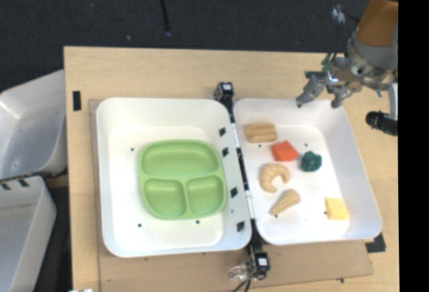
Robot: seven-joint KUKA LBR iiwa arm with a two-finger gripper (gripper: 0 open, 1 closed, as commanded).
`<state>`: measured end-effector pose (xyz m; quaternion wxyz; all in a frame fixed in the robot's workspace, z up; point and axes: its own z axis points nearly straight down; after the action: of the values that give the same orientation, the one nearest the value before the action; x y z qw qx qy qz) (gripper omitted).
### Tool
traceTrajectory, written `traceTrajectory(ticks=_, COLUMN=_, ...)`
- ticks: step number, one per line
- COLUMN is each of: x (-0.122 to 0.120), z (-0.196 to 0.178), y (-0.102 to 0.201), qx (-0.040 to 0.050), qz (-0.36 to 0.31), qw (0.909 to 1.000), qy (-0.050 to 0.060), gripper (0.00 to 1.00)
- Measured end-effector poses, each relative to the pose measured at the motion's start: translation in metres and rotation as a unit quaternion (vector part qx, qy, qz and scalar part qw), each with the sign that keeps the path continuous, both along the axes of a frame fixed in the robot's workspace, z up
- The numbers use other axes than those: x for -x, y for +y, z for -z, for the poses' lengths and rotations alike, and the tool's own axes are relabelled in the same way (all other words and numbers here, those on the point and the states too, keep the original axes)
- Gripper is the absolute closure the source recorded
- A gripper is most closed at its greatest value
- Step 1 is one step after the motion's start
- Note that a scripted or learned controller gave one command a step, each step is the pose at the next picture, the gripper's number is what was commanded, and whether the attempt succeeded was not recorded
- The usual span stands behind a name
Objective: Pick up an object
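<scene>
Pale wooden worktop [167,73], set against a dark floor, bearing two shallow white bins side by side.

Left bin [120,217]: one green divided tray [181,178], three compartments, lying flat near the middle of the bin.

Right bin [358,170]: six small food-shaped items, all lying apart from one another.
- Tan hot-dog bun [261,132], nearest the bin's far-left part.
- Red-orange wedge [284,151], just beside and below the bun.
- Dark green lump [310,162], to the right of the wedge.
- Beige croissant [274,176], curved, near the middle of the bin.
- Tan cone-shaped piece [285,202], below the croissant, lying on its side.
- Yellow block [336,208], toward the near-right corner.

Arm: grey with an orange section [377,23] above the wrist, entering from the right of the view.

Claw [322,95]: positioned over the far rim of the right bin, above and well apart from every item in it. Two fingers [308,94] are visibly spread, with a clear gap between them; nothing lies between them. All six items rest on the bin floor, none lifted.
</scene>
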<state>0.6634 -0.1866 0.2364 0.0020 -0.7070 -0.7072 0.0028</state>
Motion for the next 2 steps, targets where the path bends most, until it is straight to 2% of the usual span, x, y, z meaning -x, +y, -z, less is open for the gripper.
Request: traceTrajectory(ticks=2, x=0.013, z=0.105, y=0.003, qx=-0.0003, qz=0.001, qw=1.0, qy=0.0, gripper=0.0)
